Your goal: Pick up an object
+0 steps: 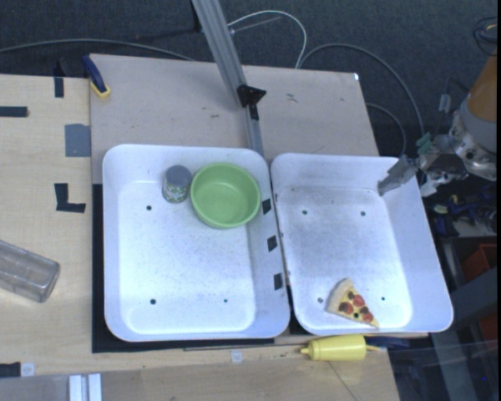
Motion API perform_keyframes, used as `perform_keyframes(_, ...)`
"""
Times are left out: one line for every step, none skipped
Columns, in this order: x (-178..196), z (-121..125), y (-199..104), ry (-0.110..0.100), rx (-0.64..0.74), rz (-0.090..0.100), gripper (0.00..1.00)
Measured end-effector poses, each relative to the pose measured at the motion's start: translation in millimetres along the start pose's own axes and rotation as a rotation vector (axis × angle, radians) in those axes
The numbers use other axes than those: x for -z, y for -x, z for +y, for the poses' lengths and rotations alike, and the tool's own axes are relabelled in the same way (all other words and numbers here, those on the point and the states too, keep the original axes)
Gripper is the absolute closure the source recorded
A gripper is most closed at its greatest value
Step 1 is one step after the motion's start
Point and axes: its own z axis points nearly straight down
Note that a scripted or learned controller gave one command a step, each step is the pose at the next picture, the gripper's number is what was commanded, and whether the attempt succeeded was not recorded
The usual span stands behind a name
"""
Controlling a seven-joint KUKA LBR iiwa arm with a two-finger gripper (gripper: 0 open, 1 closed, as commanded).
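A toy pizza slice [351, 302] lies near the front of the right bin [342, 224]. A green bowl [225, 195] sits at the back of the left bin [175, 266], with a small grey-lidded can [177, 183] just to its left. My gripper [398, 176] hangs over the right bin's back right corner, apart from all of these objects. One grey finger shows, slanting down toward the bin rim.
A yellow mustard bottle [337, 348] lies on the bench in front of the right bin. A clear plastic cup [17, 268] lies on its side at the far left. A grey pole [225, 48] slants down to the gap between the bins.
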Motion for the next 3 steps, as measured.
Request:
perform_keyframes(0,0,0,0.000,0.000,0.000,0.00)
perform_keyframes(-63,0,-7,-0.007,0.000,0.001,0.00)
perform_keyframes(-108,3,-7,-0.005,0.000,0.000,0.00)
